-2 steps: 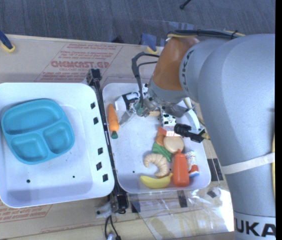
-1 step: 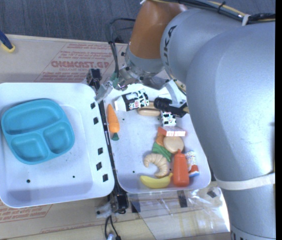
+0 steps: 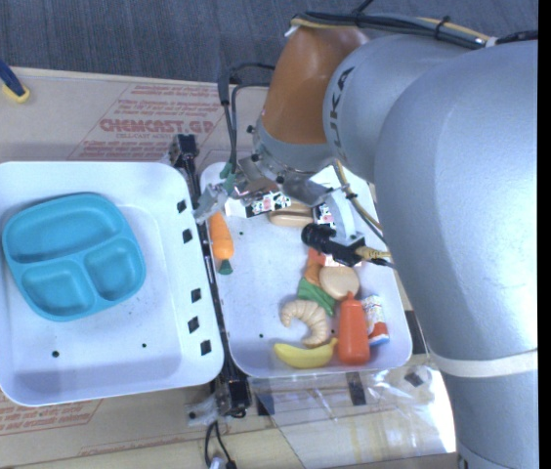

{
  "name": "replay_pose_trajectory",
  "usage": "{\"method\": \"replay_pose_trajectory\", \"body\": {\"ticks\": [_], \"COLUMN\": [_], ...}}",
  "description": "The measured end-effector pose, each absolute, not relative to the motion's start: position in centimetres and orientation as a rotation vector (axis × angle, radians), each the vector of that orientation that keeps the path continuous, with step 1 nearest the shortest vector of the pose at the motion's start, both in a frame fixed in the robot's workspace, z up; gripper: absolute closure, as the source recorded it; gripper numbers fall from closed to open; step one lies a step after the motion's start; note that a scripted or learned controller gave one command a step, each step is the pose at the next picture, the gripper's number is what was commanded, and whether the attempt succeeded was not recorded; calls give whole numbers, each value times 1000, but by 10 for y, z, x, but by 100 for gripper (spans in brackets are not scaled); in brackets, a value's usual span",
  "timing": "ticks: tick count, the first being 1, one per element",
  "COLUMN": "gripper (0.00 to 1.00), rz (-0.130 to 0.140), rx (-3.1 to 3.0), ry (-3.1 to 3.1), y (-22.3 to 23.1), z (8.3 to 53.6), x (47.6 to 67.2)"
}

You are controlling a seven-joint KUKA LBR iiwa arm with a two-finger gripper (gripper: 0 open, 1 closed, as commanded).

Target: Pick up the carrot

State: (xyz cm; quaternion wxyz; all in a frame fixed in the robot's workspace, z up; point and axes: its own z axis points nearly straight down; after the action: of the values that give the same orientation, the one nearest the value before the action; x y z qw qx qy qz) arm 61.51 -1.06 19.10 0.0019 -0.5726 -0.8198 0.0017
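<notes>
Camera view, from biggest to smallest: the grey arm point(image 3: 451, 193) fills the space right of the right bin point(image 3: 256, 350), with its orange band point(image 3: 305, 86) above that bin's far edge. Next comes the surface point(image 3: 158, 115), brown card with red print, which carries both bins. Left of the right bin, and just beside it, is the left bin point(image 3: 90, 369), and in it lies a blue divided plate point(image 3: 72, 254), well apart from the right bin's wall.

At the right bin's far left corner hangs the gripper point(image 3: 225, 195). Its jaws point toward the bin's left wall; whether they are spread or closed cannot be told, and nothing is seen between them. The carrot point(image 3: 221, 239) lies on the right bin's floor, against its left wall, just below the gripper, with its length running along that wall.

Near the right bin's right wall sits a cluster of toy food: a red ketchup bottle point(image 3: 352, 328), a croissant point(image 3: 309, 319), a banana point(image 3: 303, 355) at the near edge, a round tan piece point(image 3: 339, 281), and a green piece point(image 3: 313, 293). A hot dog bun point(image 3: 290, 216) lies by the bin's far edge, partly under the wrist.
</notes>
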Motion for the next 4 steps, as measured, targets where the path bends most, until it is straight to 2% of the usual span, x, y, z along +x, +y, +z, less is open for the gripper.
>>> {"method": "replay_pose_trajectory", "body": {"ticks": [1, 2, 3, 4], "gripper": [0, 0, 0, 0], "rz": [7, 7, 2, 3], "rx": [-2065, -2122, -2406, -2695], "ry": [-2361, -2314, -2017, -1610], "y": [-33, -112, -101, -94], "z": [191, 91, 92, 91], "x": [594, 565, 593, 589]}}
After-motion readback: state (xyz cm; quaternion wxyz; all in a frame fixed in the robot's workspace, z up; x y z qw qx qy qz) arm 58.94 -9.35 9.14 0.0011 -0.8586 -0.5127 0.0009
